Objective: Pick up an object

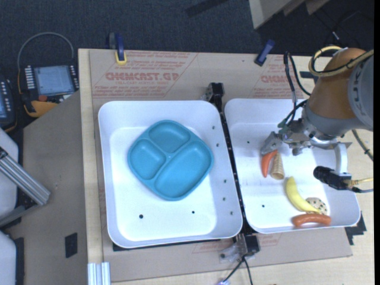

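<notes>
Orange and tapered, a small plastic carrot [268, 162] lies in the right-hand shallow white bin [249, 215], towards the middle of that bin, touching or just beside a tan cone-shaped piece [277, 168]. The two-finger gripper [276, 145] of the grey arm hangs directly over the upper ends of these two, low and close. Whether it touches either cannot be told from this slant. Nor can the state of the jaws be told, since the metal parts at the wrist blur together and nothing is plainly seen between them.

Nearer the bin's front right corner lie a yellow plastic banana [296, 196], a round speckled cookie-like piece [319, 206] touching its lower end, and a red-orange sausage-shaped toy [311, 220] along the front edge. All three rest on the bin floor, well apart from the gripper.

By my reading the pick is not yet done: every object sits flat in the bin and none is lifted. The arm appears placed for a grasp at the carrot or the cone, so closing and raising remain.

In the left-hand white bin [119, 215] a blue three-compartment plastic plate [171, 159] sits near the centre.
</notes>
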Robot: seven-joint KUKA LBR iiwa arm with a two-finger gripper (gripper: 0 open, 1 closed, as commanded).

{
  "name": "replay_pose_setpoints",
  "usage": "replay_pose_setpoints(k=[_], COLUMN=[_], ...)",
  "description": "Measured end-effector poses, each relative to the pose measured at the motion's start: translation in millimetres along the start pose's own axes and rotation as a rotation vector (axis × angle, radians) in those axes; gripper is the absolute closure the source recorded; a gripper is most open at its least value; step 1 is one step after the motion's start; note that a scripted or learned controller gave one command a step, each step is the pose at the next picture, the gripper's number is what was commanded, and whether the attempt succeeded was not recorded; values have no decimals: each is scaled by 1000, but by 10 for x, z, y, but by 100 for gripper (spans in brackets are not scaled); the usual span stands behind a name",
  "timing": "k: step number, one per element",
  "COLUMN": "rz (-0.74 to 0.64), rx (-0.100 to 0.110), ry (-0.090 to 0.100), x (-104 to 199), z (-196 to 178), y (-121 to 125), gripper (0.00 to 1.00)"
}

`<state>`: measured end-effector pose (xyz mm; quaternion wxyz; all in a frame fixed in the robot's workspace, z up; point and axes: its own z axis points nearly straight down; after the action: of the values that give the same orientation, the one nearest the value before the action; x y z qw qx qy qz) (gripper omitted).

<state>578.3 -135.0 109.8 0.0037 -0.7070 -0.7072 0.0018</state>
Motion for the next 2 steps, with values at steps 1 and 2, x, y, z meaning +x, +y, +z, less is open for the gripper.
replay_pose_setpoints(k=[1, 2], rz=[0, 1], rx=[-3, -8], ry=[-1, -2], x=[6, 4], z=[267, 147], y=[-3, 6], gripper=[0, 100])
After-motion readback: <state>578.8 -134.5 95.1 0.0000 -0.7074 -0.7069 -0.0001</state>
